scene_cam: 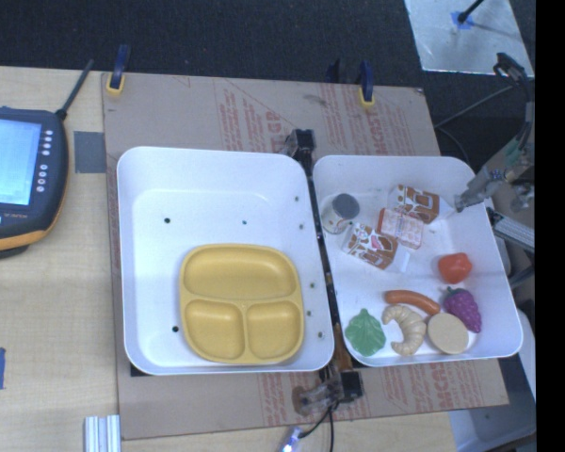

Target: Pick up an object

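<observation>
The end effector (463, 201) hangs over the right bin's (494, 243) edge; its grip I cannot tell. The tomato (455, 267) looks light, slick, round: pinch its middle.

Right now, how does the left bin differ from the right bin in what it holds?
The left bin holds a single yellow divided tray, lying flat toward its near side. The right bin holds many small items instead: brown and white cartons, a can, a tomato, a sausage, grapes and a croissant. Both bins are shallow, white and sit side by side.
</observation>
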`<move>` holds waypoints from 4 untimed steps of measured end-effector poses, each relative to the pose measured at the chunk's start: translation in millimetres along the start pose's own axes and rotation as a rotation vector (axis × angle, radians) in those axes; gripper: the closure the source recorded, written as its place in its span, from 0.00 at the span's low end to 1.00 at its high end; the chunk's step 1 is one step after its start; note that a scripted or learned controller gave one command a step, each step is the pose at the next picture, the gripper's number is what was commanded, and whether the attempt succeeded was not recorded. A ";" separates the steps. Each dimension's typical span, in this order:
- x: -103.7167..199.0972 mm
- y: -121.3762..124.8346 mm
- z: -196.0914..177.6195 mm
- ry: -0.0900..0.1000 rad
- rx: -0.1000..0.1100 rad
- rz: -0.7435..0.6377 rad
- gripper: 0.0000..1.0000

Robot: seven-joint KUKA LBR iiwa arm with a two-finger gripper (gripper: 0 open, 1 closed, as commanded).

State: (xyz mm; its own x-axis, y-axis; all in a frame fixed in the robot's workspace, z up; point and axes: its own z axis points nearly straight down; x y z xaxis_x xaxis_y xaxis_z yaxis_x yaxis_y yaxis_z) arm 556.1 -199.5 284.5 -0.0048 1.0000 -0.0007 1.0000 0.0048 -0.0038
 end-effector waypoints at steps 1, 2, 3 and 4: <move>-3.9 60.5 149.0 0.001 0.004 -0.002 0.00; -12.3 105.1 178.1 0.001 -0.010 -0.003 0.00; -13.1 85.0 81.0 0.000 -0.003 0.002 0.00; -12.3 8.1 152.4 0.001 0.002 0.000 0.00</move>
State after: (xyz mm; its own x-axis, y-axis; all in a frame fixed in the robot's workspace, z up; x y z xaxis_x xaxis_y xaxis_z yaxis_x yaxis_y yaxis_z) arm 563.7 -211.9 132.1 -0.0052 1.0000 -0.0002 1.0000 0.0052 -0.0057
